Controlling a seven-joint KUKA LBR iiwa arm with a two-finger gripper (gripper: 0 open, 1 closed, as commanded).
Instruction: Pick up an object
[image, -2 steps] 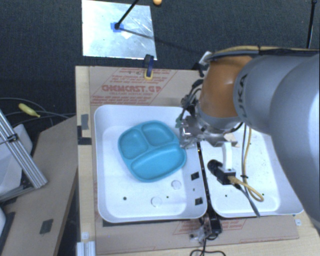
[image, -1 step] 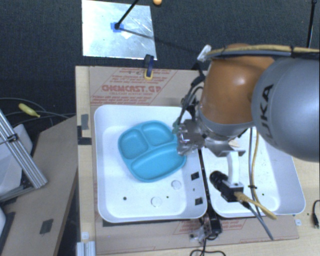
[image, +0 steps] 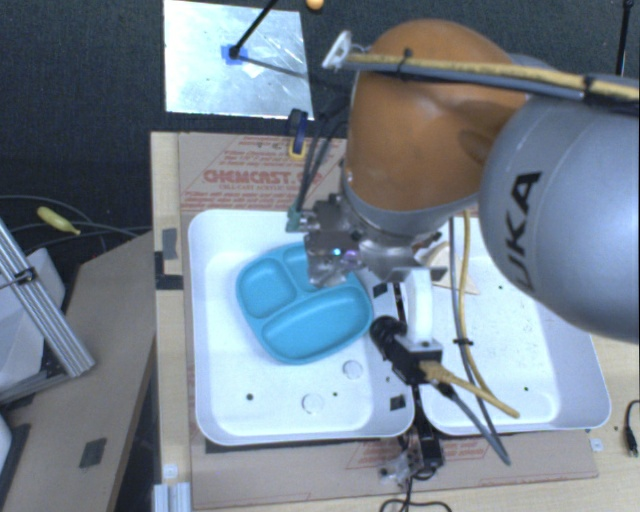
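A blue divided plate (image: 300, 308) with three compartments lies tilted in the left white bin (image: 225, 400). My gripper (image: 328, 268) hangs down over the plate's far right rim, its metal body just above the upper compartments. The wrist and the orange band hide the fingertips and the part of the plate beneath them. I cannot make out whether anything sits between the fingers.
The right white bin (image: 560, 390) lies under my arm, mostly covered by it. Cables and a black fitting (image: 405, 355) hang over the wall between the two bins. A cardboard sheet (image: 240, 170) lies behind the bins. A metal frame (image: 40, 310) stands at the left.
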